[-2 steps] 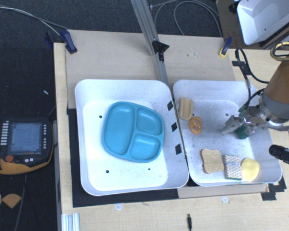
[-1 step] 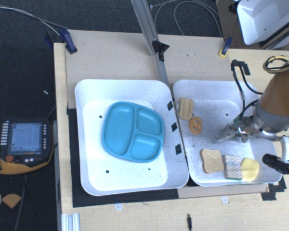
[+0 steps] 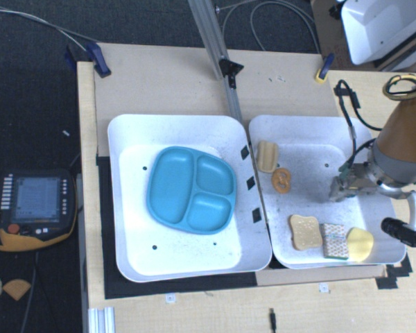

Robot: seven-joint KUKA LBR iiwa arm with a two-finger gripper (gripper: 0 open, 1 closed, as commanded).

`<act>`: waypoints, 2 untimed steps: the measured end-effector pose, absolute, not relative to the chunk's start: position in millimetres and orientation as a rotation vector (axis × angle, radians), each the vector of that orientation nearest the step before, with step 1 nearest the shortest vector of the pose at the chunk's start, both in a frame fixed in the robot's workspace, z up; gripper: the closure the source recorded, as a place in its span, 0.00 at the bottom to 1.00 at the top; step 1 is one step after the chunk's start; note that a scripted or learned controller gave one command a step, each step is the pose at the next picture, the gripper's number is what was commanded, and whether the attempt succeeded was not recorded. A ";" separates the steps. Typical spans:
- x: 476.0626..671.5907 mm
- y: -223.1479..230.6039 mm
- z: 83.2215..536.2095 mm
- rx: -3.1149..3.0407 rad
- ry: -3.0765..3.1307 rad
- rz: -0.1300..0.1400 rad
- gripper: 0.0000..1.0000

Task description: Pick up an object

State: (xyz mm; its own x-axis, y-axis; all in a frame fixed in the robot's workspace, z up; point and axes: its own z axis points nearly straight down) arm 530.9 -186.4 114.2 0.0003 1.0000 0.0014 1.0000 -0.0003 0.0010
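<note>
Blue divided plate in left bin; pendant beside bench.

In the right bin, a tan bread-like piece lies near the left wall, with a small round orange-brown cookie-like item just below it. Along the bin's near side a toast slice lies flat, touching a speckled square sponge (green along its lower edge), and a pale yellow rounded piece rests against the sponge's right side.
</note>
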 end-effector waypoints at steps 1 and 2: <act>535.8 -176.7 170.9 -2.223 -2.227 -0.006 1.00; 535.3 -178.0 235.7 -2.224 -2.229 -0.006 1.00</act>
